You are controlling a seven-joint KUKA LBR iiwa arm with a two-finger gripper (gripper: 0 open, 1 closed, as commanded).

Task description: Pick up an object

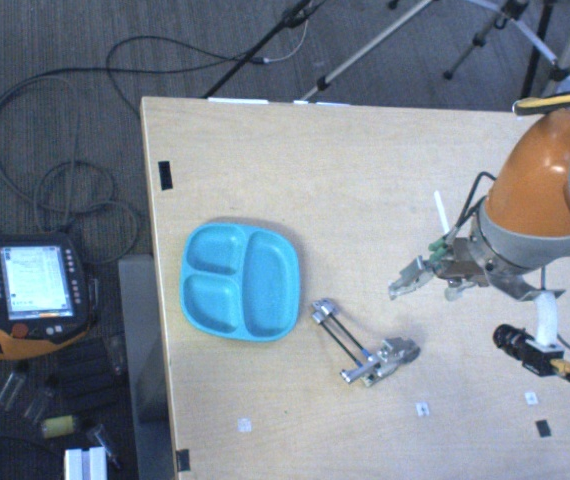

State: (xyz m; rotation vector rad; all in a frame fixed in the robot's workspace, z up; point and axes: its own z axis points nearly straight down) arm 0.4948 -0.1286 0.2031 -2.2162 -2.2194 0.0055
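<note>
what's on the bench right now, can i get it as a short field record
surface: light wooden bench top
plate: blue divided plate, three compartments, lying flat, left of centre
tool: metal clamp-like tool with two thin rods, lying flat, just right of the plate, apart from it
arm: orange and grey arm reaching in from the right
claw: claw above and right of the tool, apart from it, nothing seen in it
task state: object not yet picked up
</note>
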